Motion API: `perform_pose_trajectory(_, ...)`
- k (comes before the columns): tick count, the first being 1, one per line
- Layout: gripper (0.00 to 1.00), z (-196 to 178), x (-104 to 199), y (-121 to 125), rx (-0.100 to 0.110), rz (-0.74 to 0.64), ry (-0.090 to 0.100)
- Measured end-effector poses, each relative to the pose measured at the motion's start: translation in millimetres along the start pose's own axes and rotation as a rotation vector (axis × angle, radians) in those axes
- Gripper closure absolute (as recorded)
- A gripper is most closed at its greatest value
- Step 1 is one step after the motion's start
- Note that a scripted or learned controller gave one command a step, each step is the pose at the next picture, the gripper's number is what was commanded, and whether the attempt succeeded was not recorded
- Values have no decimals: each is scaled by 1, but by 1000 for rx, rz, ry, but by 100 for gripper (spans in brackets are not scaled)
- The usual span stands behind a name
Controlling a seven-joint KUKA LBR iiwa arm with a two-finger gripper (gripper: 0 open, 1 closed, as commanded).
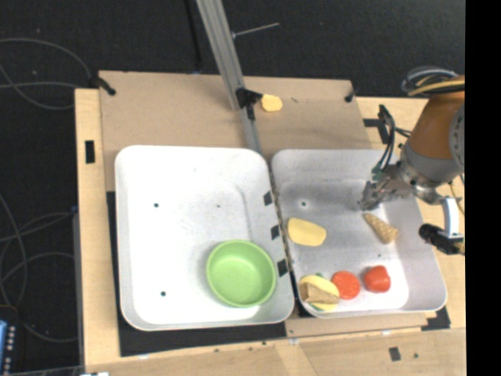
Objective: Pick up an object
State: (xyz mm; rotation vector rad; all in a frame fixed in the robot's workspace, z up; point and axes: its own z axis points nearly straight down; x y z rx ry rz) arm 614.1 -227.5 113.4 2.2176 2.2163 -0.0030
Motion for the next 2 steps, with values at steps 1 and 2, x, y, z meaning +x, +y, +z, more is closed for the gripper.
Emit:
perform_pose_trajectory(1,100,-60,3,10,-5,-5,4)
perform_pose_trajectory(2,100,-122,-1,4,-5,-4,3)
